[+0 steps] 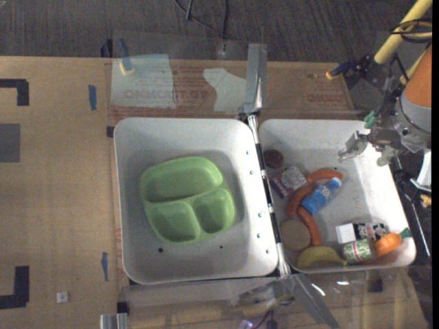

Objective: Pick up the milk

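The milk (354, 232), a small white carton with black patches, lies on its side near the front right corner of the right bin (384, 190). It rests between a green can (357, 251) and a carrot (389, 242). My gripper (365, 152) hangs over the bin's back right part, well behind the milk. It is open, with nothing between its fingers. The arm's orange band (420, 81) comes in from the right edge.
The right bin also holds a blue bottle (320, 197), sausages (309, 196), a pink-printed carton (289, 180), a brown disc (274, 158), a round cookie (296, 234) and a banana (320, 256). In the left bin (137, 252) lies a green divided plate (188, 199).
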`<state>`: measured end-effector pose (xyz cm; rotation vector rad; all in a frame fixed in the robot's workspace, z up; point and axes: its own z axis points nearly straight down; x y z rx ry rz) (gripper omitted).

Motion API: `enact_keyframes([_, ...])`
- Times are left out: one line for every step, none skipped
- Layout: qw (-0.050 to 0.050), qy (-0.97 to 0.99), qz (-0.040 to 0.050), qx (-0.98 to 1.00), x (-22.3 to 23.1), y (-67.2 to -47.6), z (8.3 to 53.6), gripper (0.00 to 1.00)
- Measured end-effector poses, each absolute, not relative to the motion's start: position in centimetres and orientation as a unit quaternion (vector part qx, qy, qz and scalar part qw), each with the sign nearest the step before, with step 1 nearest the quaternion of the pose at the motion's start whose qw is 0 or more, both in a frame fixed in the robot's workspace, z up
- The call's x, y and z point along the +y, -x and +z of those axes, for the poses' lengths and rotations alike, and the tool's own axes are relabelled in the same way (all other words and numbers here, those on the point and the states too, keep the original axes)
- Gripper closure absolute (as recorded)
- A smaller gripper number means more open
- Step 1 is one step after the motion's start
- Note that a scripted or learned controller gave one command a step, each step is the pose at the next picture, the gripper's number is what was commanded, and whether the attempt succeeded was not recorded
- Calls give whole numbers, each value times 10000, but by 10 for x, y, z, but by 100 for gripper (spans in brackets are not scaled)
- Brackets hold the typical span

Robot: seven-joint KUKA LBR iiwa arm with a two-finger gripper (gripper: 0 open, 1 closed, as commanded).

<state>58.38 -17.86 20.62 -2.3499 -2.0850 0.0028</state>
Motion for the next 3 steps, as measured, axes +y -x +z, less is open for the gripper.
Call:
enact_keyframes([12, 7346, 11, -6785, -182, -519, 229, 0])
enact_keyframes([39, 7354, -35, -6776, -209, -485, 96, 0])
enact_keyframes([19, 7381, -16, -6747, -214, -484, 104, 100])
